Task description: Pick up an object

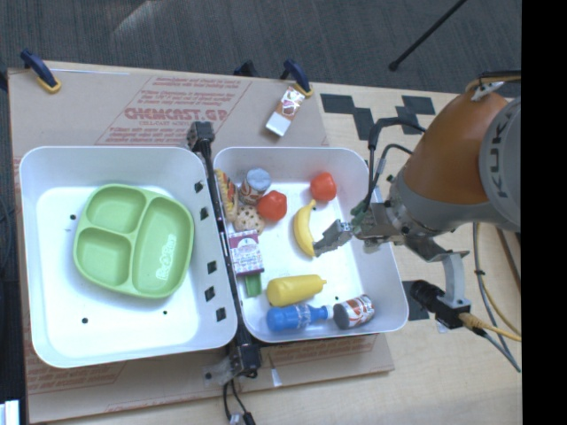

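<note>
The right bin (379, 277) holds a banana (304, 228), two red fruits (323, 186) (272, 205), a yellow mustard bottle (295, 288), a blue bottle (297, 318), a small can (354, 311), a grey-lidded jar (258, 181), a carton (245, 255) and a snack pack (229, 197). My gripper (332, 236) hangs over the bin's right half, just right of the banana. Its fingers stand apart with nothing between them.
The left bin (35, 264) carries a green divided plate (135, 240). A small carton (285, 112) lies on the cardboard behind the bins. Blue clamps (40, 70) (296, 76) hold the board. Cables run along the bench at right (496, 317).
</note>
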`<move>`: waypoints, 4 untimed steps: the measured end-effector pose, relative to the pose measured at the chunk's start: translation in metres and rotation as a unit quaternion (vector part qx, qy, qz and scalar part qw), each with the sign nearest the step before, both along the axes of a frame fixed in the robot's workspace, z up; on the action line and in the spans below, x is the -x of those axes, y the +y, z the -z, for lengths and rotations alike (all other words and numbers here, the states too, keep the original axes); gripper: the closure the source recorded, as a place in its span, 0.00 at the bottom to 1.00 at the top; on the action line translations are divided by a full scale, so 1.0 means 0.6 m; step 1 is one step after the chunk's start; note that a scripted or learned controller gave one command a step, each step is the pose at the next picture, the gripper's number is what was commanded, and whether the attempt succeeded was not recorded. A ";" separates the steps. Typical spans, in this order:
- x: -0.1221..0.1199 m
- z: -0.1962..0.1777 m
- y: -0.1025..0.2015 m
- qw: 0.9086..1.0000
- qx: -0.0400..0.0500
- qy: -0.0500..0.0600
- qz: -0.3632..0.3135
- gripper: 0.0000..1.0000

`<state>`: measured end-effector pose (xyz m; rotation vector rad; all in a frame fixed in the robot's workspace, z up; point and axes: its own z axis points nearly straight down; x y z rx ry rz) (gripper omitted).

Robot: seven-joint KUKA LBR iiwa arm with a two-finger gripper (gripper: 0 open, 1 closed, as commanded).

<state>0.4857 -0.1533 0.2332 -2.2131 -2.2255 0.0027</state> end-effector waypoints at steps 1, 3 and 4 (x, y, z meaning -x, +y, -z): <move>-0.021 0.179 0.095 1.000 0.000 0.002 -0.002 0.00; 0.011 0.216 0.080 1.000 0.000 -0.002 -0.005 1.00; 0.010 0.199 0.080 1.000 0.000 -0.002 -0.008 1.00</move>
